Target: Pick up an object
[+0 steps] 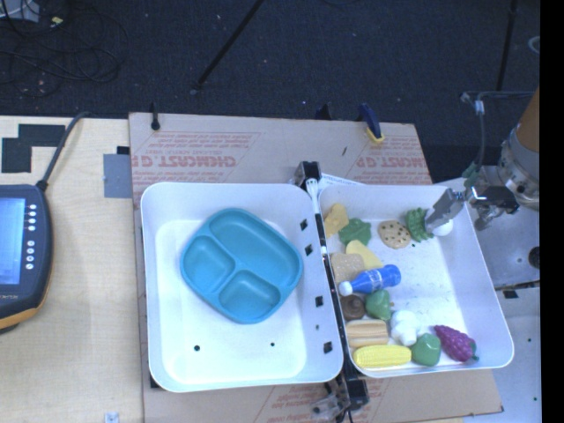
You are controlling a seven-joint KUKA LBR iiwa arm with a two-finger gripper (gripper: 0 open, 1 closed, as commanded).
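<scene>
Gripper (443,211) reaching in from right, low over right bin's (490,282) far edge beside green toy (416,223); finger state unclear.

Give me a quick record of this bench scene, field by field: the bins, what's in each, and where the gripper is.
left bin: holds a blue divided plate
right bin: holds a pile of toy food
items in right bin: blue bottle, cookie, corn cob, purple grapes, green leafy piece, among others
gripper: at the right bin's far right corner, beside the green leafy piece
gripper holding: cannot tell
left of the bins: handheld control pendant
</scene>
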